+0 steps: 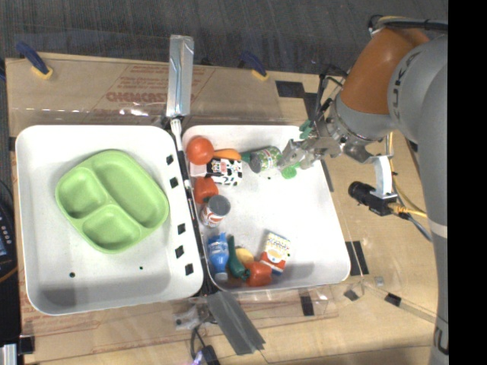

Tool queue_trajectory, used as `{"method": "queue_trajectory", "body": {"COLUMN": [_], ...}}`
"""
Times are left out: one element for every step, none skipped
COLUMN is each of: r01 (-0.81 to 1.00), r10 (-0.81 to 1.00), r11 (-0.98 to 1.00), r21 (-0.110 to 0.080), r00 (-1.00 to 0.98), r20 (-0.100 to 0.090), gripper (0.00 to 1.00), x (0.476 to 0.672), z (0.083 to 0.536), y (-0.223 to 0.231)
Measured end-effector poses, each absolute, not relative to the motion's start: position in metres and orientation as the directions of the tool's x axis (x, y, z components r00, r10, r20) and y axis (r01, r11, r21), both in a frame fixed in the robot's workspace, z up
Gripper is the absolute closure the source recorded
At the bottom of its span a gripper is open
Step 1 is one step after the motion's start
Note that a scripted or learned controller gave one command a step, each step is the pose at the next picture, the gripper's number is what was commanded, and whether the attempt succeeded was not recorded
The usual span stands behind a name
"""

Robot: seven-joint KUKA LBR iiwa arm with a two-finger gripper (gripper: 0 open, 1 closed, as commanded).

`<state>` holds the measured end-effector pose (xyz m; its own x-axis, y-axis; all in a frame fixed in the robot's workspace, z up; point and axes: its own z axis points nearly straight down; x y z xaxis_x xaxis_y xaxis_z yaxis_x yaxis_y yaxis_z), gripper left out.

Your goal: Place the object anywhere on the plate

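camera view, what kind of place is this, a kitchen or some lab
Most likely a robot lab bench, not a kitchen: two white bins sit clamped on a board, a grey and orange arm reaches in, and toy food clutters the right bin beside a green plate.

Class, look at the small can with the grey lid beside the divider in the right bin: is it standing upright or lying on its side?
Upright. The small can shows its round grey top to the overhead camera.

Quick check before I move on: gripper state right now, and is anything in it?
Gripper: cannot be told; it sits low over the right bin, beside the green can.
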<state>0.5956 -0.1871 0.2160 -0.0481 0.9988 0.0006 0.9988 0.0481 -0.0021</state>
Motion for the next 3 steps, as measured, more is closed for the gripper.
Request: {"method": "queue_trajectory", "body": {"r01": [0.998, 0.944, 0.944], "r10": [0.998, 0.944, 0.944], "r11": [0.062, 0.331, 0.330], "r21": [-0.005, -0.004, -0.004], "r00": [-0.062, -0.331, -0.330], "r20": [0.001, 0.002, 0.002], "gripper": [1.00, 1.00, 0.00], "x": [0.641, 0.615, 0.615], "z": [0.159, 0.192, 0.192], "y": [-0.103, -0.013, -0.013]}}
